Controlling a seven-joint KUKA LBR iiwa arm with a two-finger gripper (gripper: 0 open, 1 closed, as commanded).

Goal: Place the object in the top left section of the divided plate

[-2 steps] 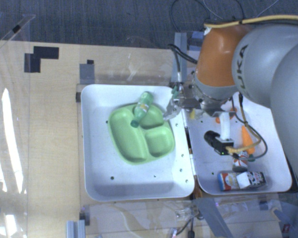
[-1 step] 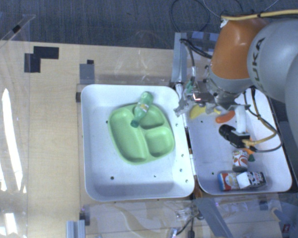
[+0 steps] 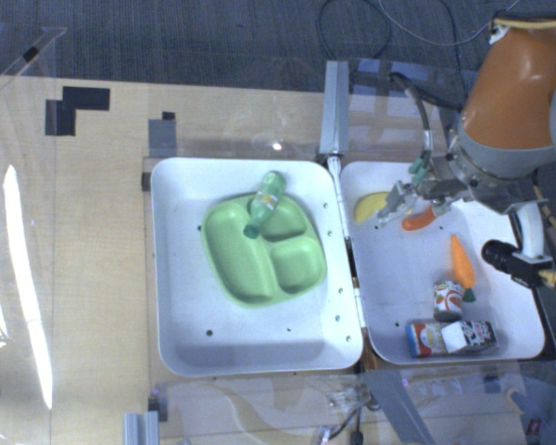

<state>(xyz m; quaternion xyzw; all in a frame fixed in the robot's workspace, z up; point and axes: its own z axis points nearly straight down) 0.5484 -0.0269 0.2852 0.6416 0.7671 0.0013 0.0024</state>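
Note:
A green divided plate (image 3: 259, 258) lies in the left white bin (image 3: 190, 332). A small green bottle (image 3: 267, 200) lies tilted over the plate's upper part, its cap end pointing down-left into the plate. My gripper (image 3: 406, 202) hangs over the upper left of the right bin (image 3: 389, 332), well apart from the plate. Just under it lies an orange-red item (image 3: 419, 220), and a yellow item (image 3: 369, 206) lies to its left. I cannot make out whether anything is held.
The right bin also holds a carrot (image 3: 461, 265), a small can (image 3: 448, 297) and a flat carton (image 3: 449, 337) near its front. A metal divider rail (image 3: 333, 109) runs between the bins. A black part of the arm (image 3: 514, 260) overhangs the right bin's right side.

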